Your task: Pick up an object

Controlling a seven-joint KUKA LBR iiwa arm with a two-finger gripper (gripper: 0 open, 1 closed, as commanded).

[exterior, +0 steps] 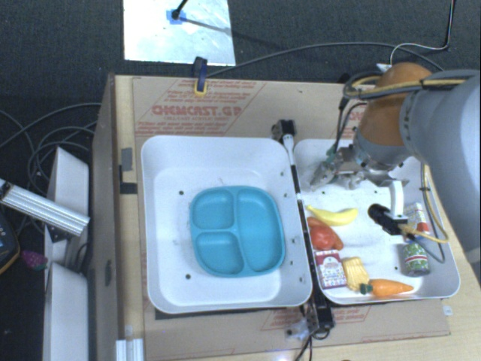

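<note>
Lowest in the frame, an orange carrot lies along the bottom rim of the right-hand white bin. A yellow corn cob sits just left of it, touching or almost touching its blunt end. A small red packet lies just beside the corn, against the bin's left wall. Right of the carrot and a little higher stands a small green-and-red can.

Toward the middle of the bin's left side, a red vegetable rests with a yellow banana directly above it; the two touch. These loose things are what there is to pick up, all in the right bin.

The pincer hangs over the bin's upper left corner, near the banana but apart from it. Whether it is open or closed, or grips anything, I cannot tell. The grey arm fills the upper right.

In the left bin a blue divided plate lies flat at centre. Both bins rest on a cardboard-covered tabletop.
</note>
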